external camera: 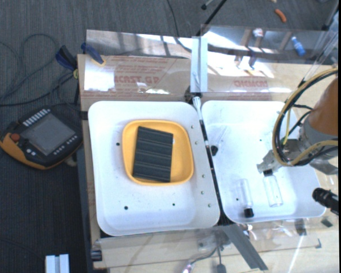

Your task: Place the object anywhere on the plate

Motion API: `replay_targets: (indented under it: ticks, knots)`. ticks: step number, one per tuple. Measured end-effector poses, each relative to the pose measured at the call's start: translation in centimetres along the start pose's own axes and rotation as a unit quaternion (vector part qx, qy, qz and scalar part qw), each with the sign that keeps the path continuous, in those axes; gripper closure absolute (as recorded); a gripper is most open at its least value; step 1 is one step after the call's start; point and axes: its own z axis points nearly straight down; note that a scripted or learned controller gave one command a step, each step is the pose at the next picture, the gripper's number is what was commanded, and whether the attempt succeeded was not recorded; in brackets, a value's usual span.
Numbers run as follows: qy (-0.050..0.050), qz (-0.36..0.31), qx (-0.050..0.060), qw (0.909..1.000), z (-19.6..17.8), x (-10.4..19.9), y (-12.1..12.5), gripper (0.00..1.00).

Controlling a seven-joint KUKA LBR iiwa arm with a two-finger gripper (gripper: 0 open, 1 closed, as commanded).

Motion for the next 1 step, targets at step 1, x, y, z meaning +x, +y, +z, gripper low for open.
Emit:
replay_targets:
  ticks: [1]
  knots:
    - [0.0,0.0,0.0,1.0,0.0,-0.01,0.0,0.0]
